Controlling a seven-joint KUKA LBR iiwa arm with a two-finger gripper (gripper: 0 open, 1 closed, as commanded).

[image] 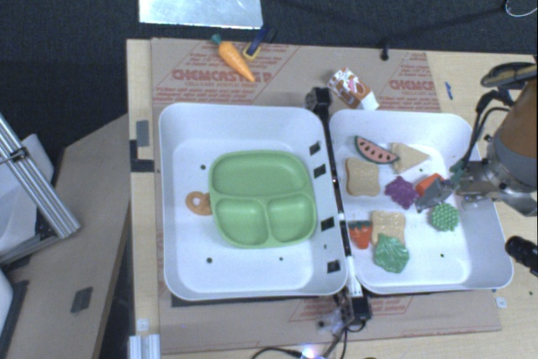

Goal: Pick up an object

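The end effector [433, 193] is seen low in the right bin [483, 265], near its right edge, among toy foods; whether it is apart or together cannot be told. The broccoli [445, 217] just beside it is judged light, stiff and bumpy, best pinched across its middle.

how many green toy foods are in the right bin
2. A leafy green piece lies near the bin's front edge, and a bumpy round green one sits further right, just below the gripper. The arm may hide others.
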